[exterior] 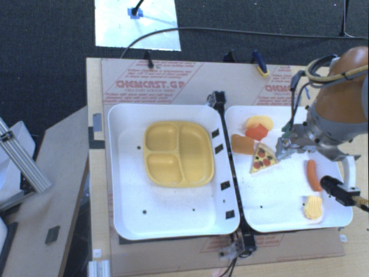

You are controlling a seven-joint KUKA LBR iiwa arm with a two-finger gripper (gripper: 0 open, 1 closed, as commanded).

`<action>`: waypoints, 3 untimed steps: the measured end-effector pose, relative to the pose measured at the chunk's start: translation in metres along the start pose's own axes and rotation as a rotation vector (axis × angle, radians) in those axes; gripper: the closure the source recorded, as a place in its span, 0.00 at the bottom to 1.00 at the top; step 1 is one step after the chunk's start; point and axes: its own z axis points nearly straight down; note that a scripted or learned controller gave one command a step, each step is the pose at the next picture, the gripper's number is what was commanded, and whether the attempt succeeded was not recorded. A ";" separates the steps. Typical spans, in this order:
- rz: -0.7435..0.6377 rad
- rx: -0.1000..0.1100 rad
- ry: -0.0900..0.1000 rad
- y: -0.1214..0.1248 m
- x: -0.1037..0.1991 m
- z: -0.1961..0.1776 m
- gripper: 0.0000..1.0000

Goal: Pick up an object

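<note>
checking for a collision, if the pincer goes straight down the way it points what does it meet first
Most likely the pizza slice: the pincer hangs at its right edge. Depth is unclear from this slant, so it might meet the white bin floor just beside the slice.

The yellow divided plate (pixel 177 153) looks like smooth, faintly glossy plastic. Both white bins (pixel 124 178) seem matt plastic. The worktop (pixel 173 79) shows printed protective paper.

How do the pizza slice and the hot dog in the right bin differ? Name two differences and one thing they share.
The pizza slice is a flat yellow triangle with red dots; the hot dog is a plain orange rod. The pizza slice lies beside the gripper; the hot dog lies farther right. Both rest in the right bin.
</note>
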 end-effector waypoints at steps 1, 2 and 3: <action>0.000 0.002 0.000 -0.005 0.060 0.008 1.00; -0.001 0.001 0.000 -0.011 0.122 0.012 1.00; -0.001 0.001 0.000 -0.012 0.179 0.000 1.00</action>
